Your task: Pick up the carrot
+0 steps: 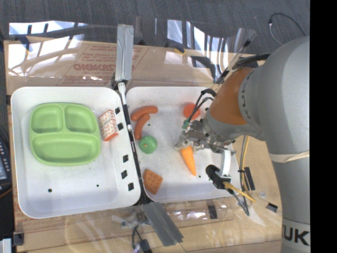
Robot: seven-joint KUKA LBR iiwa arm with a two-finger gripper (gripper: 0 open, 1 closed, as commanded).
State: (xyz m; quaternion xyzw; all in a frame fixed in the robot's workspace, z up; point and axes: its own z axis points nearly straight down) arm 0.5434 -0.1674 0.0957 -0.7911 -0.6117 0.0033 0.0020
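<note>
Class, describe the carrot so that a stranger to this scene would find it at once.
Start at the right bin, the one the grey arm reaches into. Near its middle, just below the end effector, lies the carrot. It is a plain orange cone pointing down the view, unlike the round green ball, curved sausages and square waffle to its left.

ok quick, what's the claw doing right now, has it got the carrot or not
Claw: down at the thick end of the carrot in the right bin; open, closed or gripping cannot be told.
</note>
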